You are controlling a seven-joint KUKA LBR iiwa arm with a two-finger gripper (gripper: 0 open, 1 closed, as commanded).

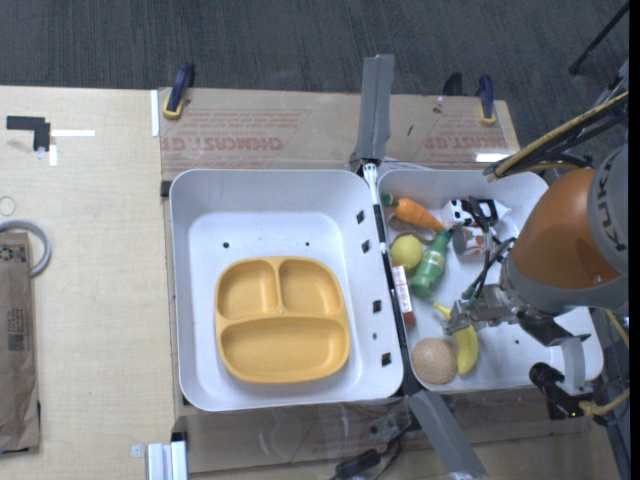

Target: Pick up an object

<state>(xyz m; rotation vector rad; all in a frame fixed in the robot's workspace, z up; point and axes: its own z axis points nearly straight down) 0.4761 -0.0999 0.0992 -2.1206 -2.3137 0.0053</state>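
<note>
Smooth, glossy white plastic left bin (190, 268) holding a matt yellow three-compartment plastic tray (283, 320). Pale, matt wood-grain bench top (90, 298); brown corrugated cardboard sheet (270, 133) at the far side. Glossy green plastic bottle (430, 266); orange arm band (565, 230) with a satin sheen.

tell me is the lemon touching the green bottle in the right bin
Touching. The camera view shows the lemon pressed against the green bottle with no bin floor visible between them.
</note>
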